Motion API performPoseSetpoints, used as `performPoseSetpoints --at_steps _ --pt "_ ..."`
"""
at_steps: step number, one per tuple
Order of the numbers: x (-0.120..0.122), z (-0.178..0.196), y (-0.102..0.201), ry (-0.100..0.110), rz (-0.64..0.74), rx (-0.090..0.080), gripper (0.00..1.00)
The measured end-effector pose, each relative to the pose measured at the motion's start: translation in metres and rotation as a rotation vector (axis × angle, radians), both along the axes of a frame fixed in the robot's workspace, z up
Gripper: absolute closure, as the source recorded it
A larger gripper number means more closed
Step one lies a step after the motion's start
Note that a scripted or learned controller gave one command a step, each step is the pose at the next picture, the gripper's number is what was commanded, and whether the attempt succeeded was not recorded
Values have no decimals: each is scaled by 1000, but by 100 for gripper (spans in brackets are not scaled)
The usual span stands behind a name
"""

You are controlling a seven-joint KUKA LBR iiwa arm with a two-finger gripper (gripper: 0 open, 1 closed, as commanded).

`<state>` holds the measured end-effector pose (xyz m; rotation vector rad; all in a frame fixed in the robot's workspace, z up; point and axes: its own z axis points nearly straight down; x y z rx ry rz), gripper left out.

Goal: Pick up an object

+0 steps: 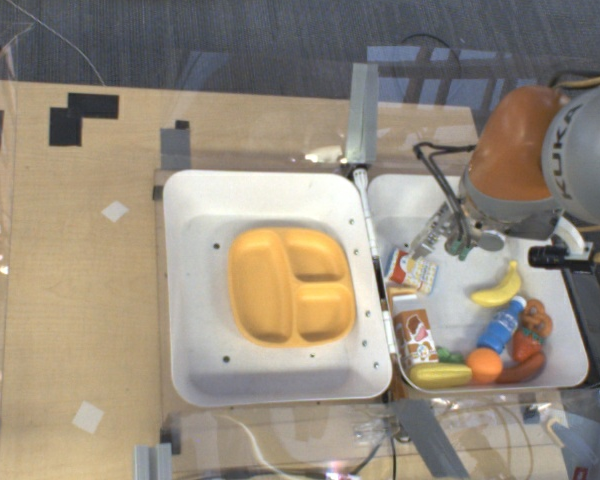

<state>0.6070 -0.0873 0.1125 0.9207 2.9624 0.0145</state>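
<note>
Gleaming curved banana, glossy plastic.

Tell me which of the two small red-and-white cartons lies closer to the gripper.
The upper carton, directly below the gripper. The other carton lies lower in the right bin, beside the corn.

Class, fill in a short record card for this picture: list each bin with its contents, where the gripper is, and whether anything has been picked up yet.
left bin: a yellow divided plate
right bin: banana, blue bottle, orange, two small cartons, other toy foods
gripper: over the right bin, just above the upper carton
arm: reaches in from the right
picked up yet: cannot tell; no object is seen lifted
</note>
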Motion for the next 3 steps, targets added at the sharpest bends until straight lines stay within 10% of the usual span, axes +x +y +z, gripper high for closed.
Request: performPoseSetpoints --at_steps 1,2,3 --pt "-37 56 -61 28 -229 5 100" --pt "59 8 -61 34 -333 10 100" --pt "60 10 -62 31 -332 9 0"
